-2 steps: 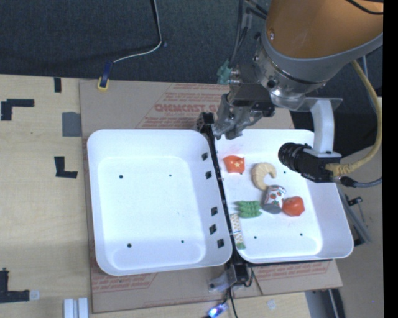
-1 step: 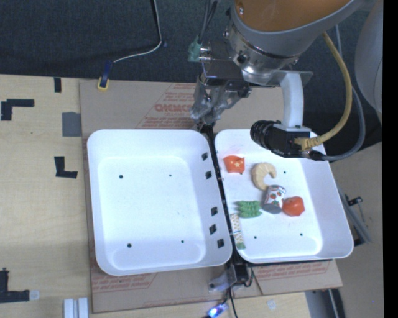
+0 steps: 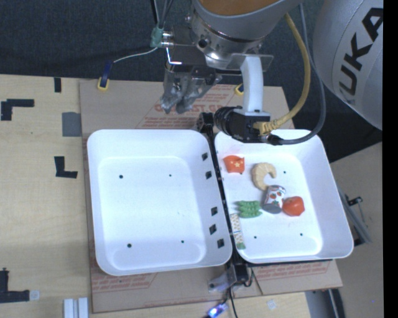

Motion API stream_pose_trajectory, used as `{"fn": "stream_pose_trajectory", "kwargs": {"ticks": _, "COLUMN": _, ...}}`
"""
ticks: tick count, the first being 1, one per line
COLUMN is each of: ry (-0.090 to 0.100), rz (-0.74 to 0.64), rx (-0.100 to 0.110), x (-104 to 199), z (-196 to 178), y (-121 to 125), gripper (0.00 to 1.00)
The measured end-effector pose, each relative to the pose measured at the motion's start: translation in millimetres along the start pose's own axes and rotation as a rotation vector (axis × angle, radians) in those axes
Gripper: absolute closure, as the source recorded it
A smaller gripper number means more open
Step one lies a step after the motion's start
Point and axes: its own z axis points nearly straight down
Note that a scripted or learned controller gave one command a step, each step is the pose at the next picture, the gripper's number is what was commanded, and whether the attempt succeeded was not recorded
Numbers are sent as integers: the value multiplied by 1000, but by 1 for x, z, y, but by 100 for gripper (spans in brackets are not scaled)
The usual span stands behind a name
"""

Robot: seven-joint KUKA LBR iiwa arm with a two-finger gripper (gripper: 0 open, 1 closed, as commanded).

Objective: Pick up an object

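above the far rim of the two shallow white plastic bins [image 3: 99,186], over brown cardboard: grey two-finger gripper [image 3: 177,99], fingers close together, nothing between them. well apart from it, down in the right bin: small orange-red block [image 3: 234,164] near the divider, pale tan curved croissant-shaped piece [image 3: 264,173] beside it, green leafy toy [image 3: 249,208], grey-and-white lump [image 3: 273,199] touching a red round tomato-like piece [image 3: 293,206].

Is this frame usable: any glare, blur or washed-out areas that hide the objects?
Camera view: lighting even; the right bin is bright white, yet the orange piece, the tan curved piece and the green piece read clearly; the gripper looks slightly soft; the arm's orange band is cropped at top.
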Motion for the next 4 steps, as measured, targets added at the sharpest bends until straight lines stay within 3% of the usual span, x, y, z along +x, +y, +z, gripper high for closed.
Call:
{"fn": "stream_pose_trajectory", "kwargs": {"ticks": 1, "ry": -1, "rz": 6, "rx": -1, "x": -22, "z": -9, "y": 53, "gripper": 100}}
{"fn": "stream_pose_trajectory", "kwargs": {"ticks": 2, "ry": -7, "rz": 6, "rx": 18, "x": -35, "z": 220, "y": 67, "gripper": 100}}
{"fn": "stream_pose_trajectory", "kwargs": {"ticks": 3, "ry": 3, "rz": 2, "rx": -14, "x": -21, "z": 89, "y": 94, "gripper": 100}}
{"fn": "stream_pose_trajectory", "kwargs": {"ticks": 4, "ry": -4, "rz": 13, "rx": 2, "x": -116, "z": 107, "y": 59, "gripper": 100}}
